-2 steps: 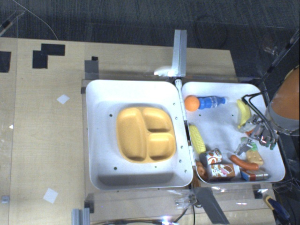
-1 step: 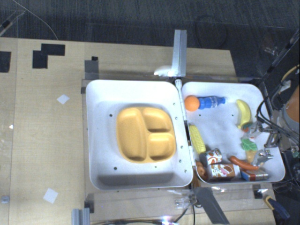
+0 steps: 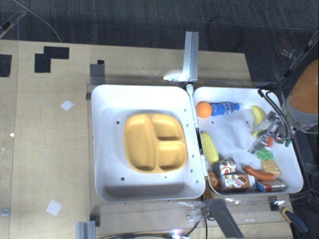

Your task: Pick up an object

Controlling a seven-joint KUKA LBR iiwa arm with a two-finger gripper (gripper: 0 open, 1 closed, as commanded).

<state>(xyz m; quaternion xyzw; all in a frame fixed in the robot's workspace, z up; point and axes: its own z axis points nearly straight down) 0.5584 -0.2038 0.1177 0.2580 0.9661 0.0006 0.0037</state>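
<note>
My gripper (image 3: 255, 140) hangs over the right side of the right bin (image 3: 234, 94), its two metal fingers spread apart and open, with nothing between them. Just above it lies a small yellow banana (image 3: 257, 114). Right below it sits a green block (image 3: 265, 155) on a yellow-orange piece (image 3: 269, 167). A red sausage (image 3: 258, 173) lies near the bin's front. An orange ball (image 3: 203, 109) and a blue bottle (image 3: 225, 107) rest at the back left. A corn cob (image 3: 209, 147) lies along the left wall, with two brown cans (image 3: 230, 176) in front.
The left bin (image 3: 107, 133) holds a yellow divided plate (image 3: 153, 142). A metal post (image 3: 191, 54) stands behind the divide between the bins. The arm's grey and orange wrist (image 3: 305, 96) leans in over the right bin's right edge, with cables around it.
</note>
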